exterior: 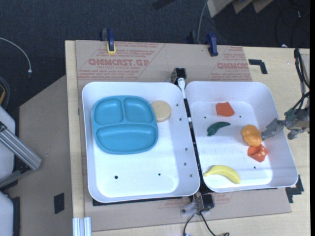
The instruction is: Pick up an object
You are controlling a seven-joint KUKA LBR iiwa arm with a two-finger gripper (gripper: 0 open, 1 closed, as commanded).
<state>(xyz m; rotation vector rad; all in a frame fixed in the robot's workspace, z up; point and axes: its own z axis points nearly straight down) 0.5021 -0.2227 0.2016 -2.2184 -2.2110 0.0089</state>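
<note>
Left of the black divider strip (188, 127) that runs between the two bins, the shallow white left bin (147, 181) holds a sky-blue plastic plate with three compartments (126, 124), and a round cream-coloured disc (161, 110) lies just beside that plate, closer to the divider. Everything sits on the pale wooden bench (147, 63).

Right of the divider, the shallow white right bin (275, 173) carries the graspable toys. Nearest the divider lies a dark green curved pepper-like piece (217, 128), with a yellow plastic banana (222, 173) below it toward the bin's front edge. Farther from the divider sits a flat orange-red block (225, 109), then a round orange plastic fruit (251, 134), and touching it on its lower side a small red piece with a pale spot (258, 152).

Farthest from the divider, the grey pincer (272, 129) reaches in low over the bin's right wall, its tip just beside the orange fruit. Whether it is spread or pressed together cannot be told at this angle and size.

As a judgement, the pick is not yet done: every toy rests on the bin floor and nothing is seen between the fingers. The approach appears made, probably toward the orange fruit; closing, gripping and lifting remain.
</note>
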